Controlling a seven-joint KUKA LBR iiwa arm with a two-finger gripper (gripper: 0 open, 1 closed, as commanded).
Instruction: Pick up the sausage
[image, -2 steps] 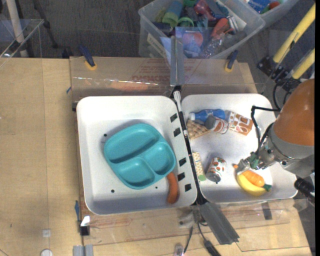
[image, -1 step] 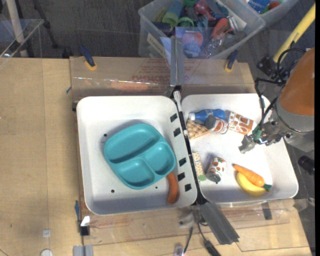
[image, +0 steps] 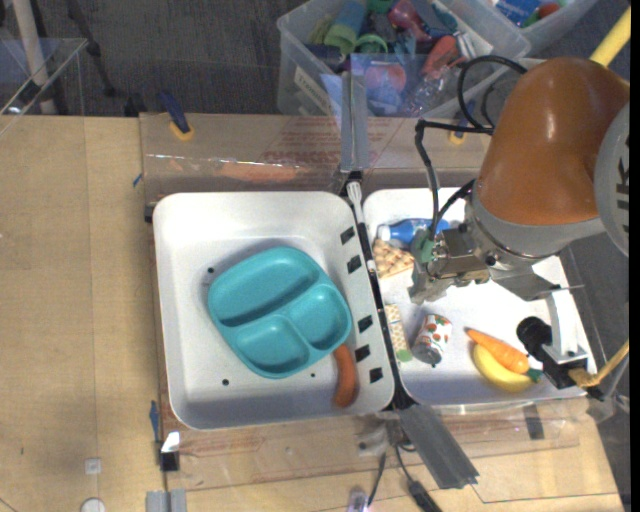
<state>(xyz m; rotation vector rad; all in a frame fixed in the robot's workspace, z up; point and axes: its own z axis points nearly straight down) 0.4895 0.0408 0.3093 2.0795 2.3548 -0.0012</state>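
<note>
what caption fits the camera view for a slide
The gripper hovers over the right bin while the sausage lies in the left bin beside the teal tray.

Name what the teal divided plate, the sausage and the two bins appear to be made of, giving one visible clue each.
Teal plate: likely moulded plastic, smooth with a soft sheen. Sausage: probably toy plastic or rubber, uniformly orange-brown; which one is unclear. Left bin and right bin: seemingly white plastic, with rounded moulded rims.
</note>
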